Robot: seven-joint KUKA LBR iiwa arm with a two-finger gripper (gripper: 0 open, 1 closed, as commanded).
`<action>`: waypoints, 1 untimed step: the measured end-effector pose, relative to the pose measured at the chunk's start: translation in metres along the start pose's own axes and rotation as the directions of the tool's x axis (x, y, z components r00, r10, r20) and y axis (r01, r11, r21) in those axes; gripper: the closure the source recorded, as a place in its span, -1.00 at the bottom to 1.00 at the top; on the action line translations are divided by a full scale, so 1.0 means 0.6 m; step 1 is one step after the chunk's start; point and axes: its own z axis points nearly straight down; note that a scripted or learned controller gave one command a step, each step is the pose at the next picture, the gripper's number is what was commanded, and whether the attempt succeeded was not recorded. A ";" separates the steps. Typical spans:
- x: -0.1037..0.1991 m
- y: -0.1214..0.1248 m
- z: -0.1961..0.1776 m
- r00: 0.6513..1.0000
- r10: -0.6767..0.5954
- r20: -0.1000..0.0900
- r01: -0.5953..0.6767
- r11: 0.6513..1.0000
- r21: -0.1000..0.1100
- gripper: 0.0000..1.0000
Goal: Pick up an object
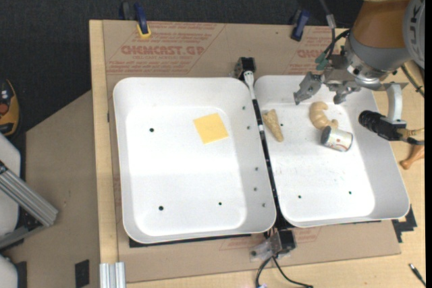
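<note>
Two white bins on the table: tool [323, 92] hangs spread and empty over right bin's [378, 206] far edge, just above tan curved piece [320, 113], small cylinder [337, 139] beside it; approach step, next likely a straight descent, then closing.

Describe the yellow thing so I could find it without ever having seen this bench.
Start with the two white trays side by side and take the left tray. A little above its middle lies a flat yellow square, slightly turned. It lies alone there, while the right tray holds several beige and white pieces.
</note>
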 end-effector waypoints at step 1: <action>-0.112 -0.053 0.168 1.000 0.005 0.001 -0.005 1.000 0.003 -1.00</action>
